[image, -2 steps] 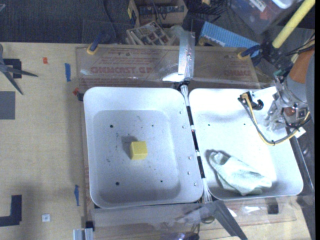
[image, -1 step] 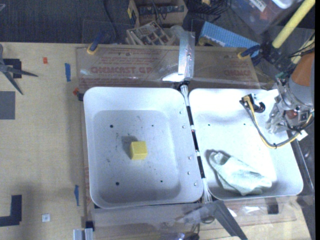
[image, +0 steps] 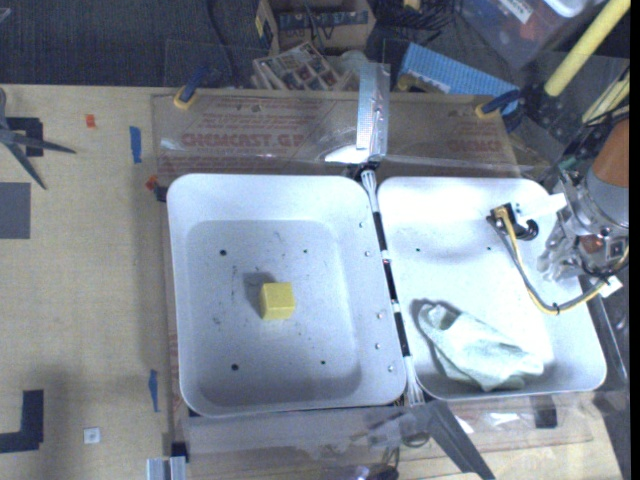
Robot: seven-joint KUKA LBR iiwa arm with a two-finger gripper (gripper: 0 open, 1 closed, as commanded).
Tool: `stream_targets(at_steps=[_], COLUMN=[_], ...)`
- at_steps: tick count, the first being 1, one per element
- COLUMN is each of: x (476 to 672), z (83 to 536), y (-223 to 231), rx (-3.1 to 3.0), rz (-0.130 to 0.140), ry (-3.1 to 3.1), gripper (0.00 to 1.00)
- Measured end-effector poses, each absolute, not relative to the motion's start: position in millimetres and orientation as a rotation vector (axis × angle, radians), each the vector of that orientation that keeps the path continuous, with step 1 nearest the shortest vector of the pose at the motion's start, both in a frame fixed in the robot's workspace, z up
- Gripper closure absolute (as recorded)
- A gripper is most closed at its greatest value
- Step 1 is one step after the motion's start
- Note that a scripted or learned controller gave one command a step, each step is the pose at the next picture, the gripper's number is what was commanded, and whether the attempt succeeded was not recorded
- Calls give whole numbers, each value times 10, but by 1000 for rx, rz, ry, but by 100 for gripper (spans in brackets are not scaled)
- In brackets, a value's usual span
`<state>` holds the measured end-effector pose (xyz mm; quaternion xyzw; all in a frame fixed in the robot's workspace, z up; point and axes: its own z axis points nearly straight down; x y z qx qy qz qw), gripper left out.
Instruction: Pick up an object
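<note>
- End effector (image: 578, 253) is hanging over the right edge of the right bin (image: 470, 203); whether it is wide or narrow cannot be told.
- A yellow block (image: 278, 300) is lying near the middle of the left bin (image: 200, 208), well apart from the end effector.
- A crumpled pale cloth (image: 478, 348) is resting in the right bin's near part, just below the end effector.

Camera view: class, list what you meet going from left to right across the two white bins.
Left bin → yellow block → right bin → crumpled pale cloth → gripper.
</note>
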<state>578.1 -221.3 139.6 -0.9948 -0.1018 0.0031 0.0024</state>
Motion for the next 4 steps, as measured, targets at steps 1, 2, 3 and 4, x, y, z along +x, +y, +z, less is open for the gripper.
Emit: stream_targets(at_steps=[1, 2, 3, 4], x=[6518, 5987, 5556, 4988], z=[1364, 1342, 1214, 1489], y=[-2201, -2237, -2232, -2243], rx=[-3099, -3121, -3121, -3122], rz=[5, 10, 8, 8], ry=[-502, -317, -314, -311], gripper=[100, 100, 100, 100])
